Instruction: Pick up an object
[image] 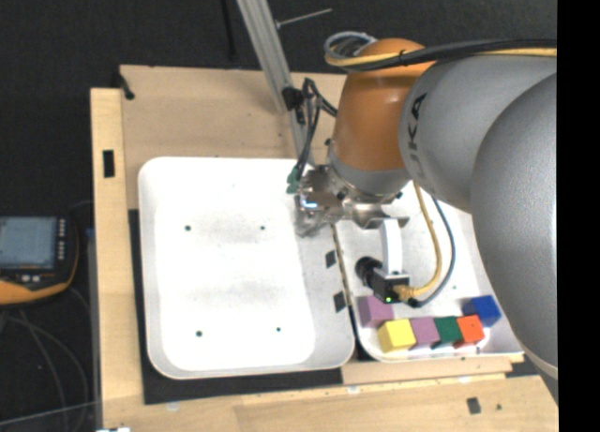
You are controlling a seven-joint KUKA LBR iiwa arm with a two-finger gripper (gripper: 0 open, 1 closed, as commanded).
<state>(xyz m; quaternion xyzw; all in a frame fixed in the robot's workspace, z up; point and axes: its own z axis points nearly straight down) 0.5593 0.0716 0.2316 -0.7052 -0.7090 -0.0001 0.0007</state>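
Arm: the grey arm (487, 130) fills the right of the frame, its orange band (375, 102) at upper centre, reaching toward the middle of the frame.
Tool: the tool (309, 210) sits at frame centre, over the strip where the two bins meet; its metal parts are blurred and partly under the wrist, so I cannot tell whether it is wide or narrow, or whether anything is in it.
Left bin: the left bin (230, 266), a shallow white tray, takes the centre-left of the frame, with a few small dark dots on its floor.
Right bin: the right bin (441, 355) is mostly covered by the arm; its lower edge shows at lower right.
Task objects: a row of small blocks lies along the lower edge of the right bin, well apart from the tool: a yellow block (397, 335), a pale purple block (425, 331), a green block (447, 330), an orange block (469, 328) and a blue block (484, 309), side by side. Another purple block (375, 310) lies just above the yellow one.
Cables: a yellow cable (433, 233) and a dark one loop down from the wrist over the right bin.
Desk: the light wooden desk (187, 111) carries both bins.
Surroundings: a handheld device with a screen (33, 247) lies at the left edge of the frame, off the desk; a slanted metal rail (261, 27) runs from the top of the frame down toward the wrist.
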